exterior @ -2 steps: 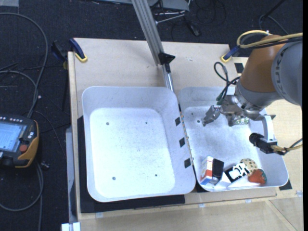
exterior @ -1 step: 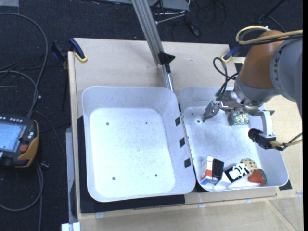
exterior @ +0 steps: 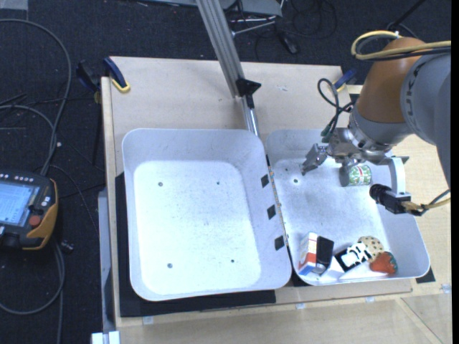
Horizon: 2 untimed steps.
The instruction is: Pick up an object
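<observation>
Overhead, the gripper (exterior: 313, 160) hangs above the far part of the right bin (exterior: 326, 206); whether it is spread or pressed together cannot be told, and nothing shows in its grasp. Just beside it, toward the arm, lies a small green-and-white can (exterior: 356, 174). Well apart, at the bin's near edge, sit a red-white-blue box (exterior: 310, 256), a black-and-white object (exterior: 350, 256), a spotted ball (exterior: 369, 245) and a red piece (exterior: 384, 264).
</observation>
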### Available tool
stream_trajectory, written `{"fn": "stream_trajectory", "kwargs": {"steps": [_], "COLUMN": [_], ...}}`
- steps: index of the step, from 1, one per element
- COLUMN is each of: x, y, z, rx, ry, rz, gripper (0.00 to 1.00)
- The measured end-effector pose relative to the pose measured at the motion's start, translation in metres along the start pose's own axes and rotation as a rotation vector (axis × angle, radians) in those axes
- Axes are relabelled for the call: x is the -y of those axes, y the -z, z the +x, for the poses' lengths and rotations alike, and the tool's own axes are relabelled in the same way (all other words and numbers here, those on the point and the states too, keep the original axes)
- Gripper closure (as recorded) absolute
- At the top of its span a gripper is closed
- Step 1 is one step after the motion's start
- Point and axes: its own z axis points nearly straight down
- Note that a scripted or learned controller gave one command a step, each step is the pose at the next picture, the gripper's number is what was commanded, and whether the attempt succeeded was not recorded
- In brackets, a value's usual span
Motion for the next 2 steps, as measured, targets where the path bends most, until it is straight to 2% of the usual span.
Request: {"fn": "stream_trajectory", "kwargs": {"steps": [1,2], "x": [0.007,-0.009], "y": [-0.001,0.012], "z": [-0.035,-0.014], "rx": [0.0,0.0], "ry": [-0.002,0.002], "rz": [0.001,-0.001], "gripper": [0.0,0.0]}}
